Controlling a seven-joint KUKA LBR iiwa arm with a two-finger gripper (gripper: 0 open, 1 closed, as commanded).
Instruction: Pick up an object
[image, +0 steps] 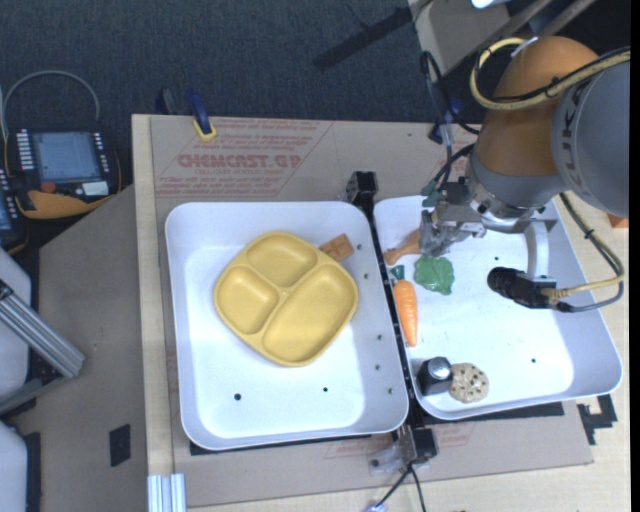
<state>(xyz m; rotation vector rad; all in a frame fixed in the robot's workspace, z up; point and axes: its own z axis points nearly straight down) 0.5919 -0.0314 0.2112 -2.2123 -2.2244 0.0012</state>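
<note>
A single fixed camera looks down at a slant from above the bench (250, 160), near enough to take in both the left bin (190, 330) and the right bin (560, 350) whole, with the arm (560, 110) entering from the upper right.

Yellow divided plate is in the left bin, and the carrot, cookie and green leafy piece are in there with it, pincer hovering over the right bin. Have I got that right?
Not quite. The camera view shows the carrot, cookie and green leafy piece in the right bin, not with the yellow divided plate in the left bin. The pincer is over the right bin.
</note>
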